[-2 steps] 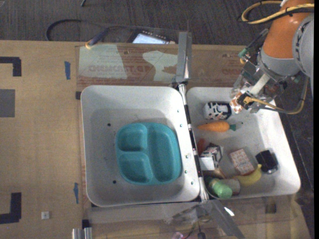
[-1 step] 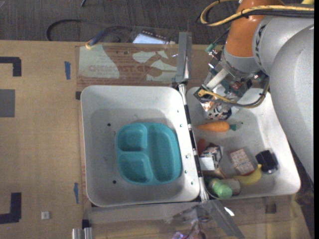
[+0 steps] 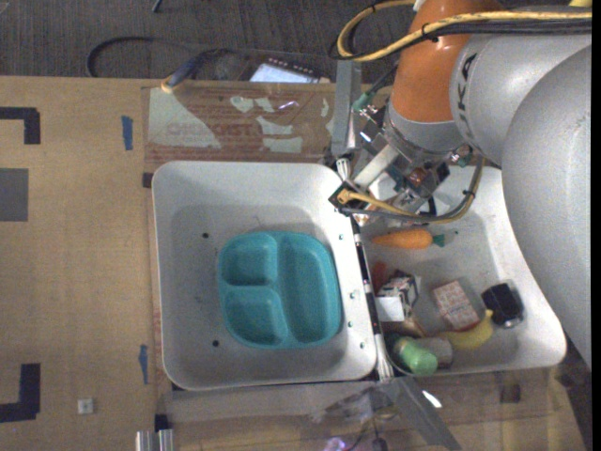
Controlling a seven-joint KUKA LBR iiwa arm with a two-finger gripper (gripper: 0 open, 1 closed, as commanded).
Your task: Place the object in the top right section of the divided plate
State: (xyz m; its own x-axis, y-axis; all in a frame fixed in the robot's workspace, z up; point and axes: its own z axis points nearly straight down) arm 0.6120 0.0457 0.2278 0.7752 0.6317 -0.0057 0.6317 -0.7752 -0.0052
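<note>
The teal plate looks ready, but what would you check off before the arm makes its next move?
1. Divided plate lies flat in the left bin: ok.
2. Its top right section is free of objects: ok.
3. Objects wait in the right bin, among them the carrot, banana and green object: ok.
4. Gripper is over the right bin, near the carrot: ok.
5. Something held in the jaws: cannot tell.
6. Path across the rim between the bins looks unobstructed: ok.
</note>
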